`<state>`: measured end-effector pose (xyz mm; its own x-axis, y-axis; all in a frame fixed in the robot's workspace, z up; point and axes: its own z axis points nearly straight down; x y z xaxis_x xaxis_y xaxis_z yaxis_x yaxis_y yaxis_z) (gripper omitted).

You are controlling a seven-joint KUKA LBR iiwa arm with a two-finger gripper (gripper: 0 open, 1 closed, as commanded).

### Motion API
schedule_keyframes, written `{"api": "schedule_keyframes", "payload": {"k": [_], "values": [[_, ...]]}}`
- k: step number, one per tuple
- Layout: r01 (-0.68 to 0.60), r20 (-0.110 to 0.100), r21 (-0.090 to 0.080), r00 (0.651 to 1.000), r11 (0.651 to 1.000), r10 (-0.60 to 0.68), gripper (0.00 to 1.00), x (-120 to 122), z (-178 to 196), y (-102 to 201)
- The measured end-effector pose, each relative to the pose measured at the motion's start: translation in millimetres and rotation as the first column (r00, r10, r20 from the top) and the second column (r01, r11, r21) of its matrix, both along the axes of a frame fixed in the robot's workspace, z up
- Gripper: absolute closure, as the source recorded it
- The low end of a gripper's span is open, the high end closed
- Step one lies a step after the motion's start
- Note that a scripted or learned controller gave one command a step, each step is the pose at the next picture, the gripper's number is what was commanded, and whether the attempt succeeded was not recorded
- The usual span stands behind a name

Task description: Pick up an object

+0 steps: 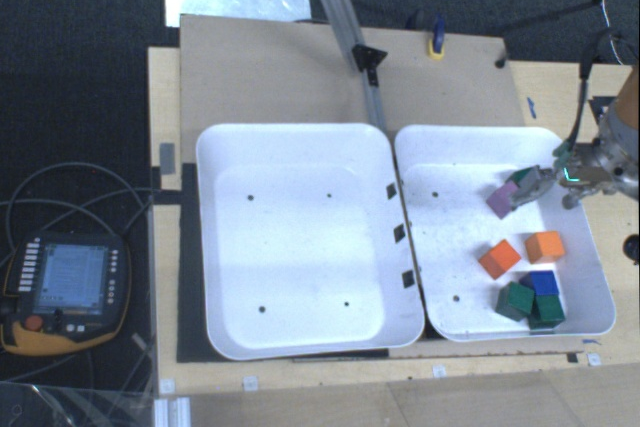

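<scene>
In the camera view, I reach in from the right over the right bin (596,260). My fingers (522,190) point left and sit low by a purple block (500,200). The block looks tilted and tucked right at my tips, with something green (521,177) just behind it. I think I may have hold of the purple block, but my tips are too small and blurry, so I cannot tell how far open they are.

Below my fingers, a bit apart, lie two orange blocks (499,258) (544,246) side by side. Farther below, in the bin's corner, green blocks (518,300) and a blue block (544,283) huddle together, touching. They are packed tight, so they look harder to grab. The left bin (215,315) is well away from my fingers. Both bins sit on the table (300,45).
</scene>
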<state>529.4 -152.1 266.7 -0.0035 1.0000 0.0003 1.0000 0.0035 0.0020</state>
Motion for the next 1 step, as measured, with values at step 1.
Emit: {"api": "schedule_keyframes", "payload": {"k": [1], "values": [[0.002,-0.006,0.001,1.0,1.0,-0.002,0.0,-4.9,-59.6,-5.5]]}}
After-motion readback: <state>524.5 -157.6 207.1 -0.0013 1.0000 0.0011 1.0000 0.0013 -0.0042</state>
